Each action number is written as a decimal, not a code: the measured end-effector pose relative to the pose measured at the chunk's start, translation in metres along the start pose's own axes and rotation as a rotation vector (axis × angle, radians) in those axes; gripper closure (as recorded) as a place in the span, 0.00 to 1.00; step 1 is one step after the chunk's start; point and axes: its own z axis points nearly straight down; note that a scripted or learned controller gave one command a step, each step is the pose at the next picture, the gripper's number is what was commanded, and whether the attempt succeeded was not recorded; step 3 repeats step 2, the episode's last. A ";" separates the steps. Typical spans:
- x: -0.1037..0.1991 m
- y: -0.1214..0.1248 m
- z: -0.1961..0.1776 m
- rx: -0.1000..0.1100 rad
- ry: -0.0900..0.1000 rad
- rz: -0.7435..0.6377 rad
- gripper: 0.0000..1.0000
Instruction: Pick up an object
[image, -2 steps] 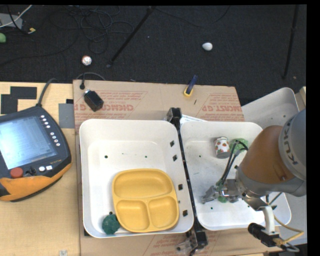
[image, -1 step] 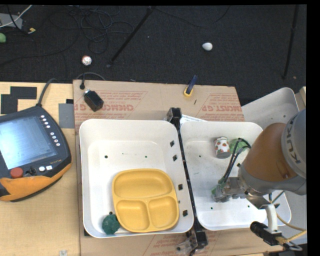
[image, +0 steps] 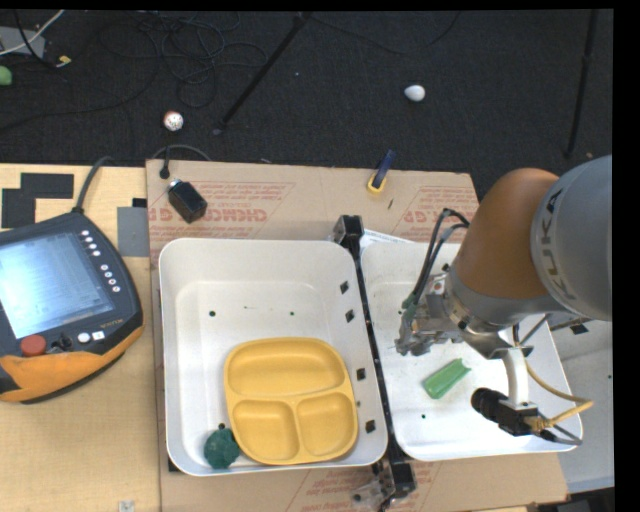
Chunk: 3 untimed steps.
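Observation:
A small green block (image: 445, 379) lies tilted on the floor of the right bin (image: 410, 420). My gripper (image: 412, 338) hangs over the right bin, just left of and above the block, near the bin's left side. The arm's orange band and grey wrist cover much of the bin's right half. Nothing shows between the gripper's fingers. In the left bin (image: 190, 290) a yellow divided tray (image: 290, 400) rests at the front, with a dark green lump (image: 221, 448) beside its front left corner.
A black divider (image: 362, 330) runs between the two bins. A teach pendant (image: 60, 300) sits on the bench to the left. Black cabling and a black fitting (image: 510, 412) hang off the arm over the right bin's front right part.

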 end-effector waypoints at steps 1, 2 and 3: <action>0.037 -0.026 -0.100 0.002 0.000 0.004 1.00; 0.104 -0.036 -0.238 -0.006 0.003 0.001 1.00; 0.104 -0.036 -0.238 -0.006 0.003 0.001 1.00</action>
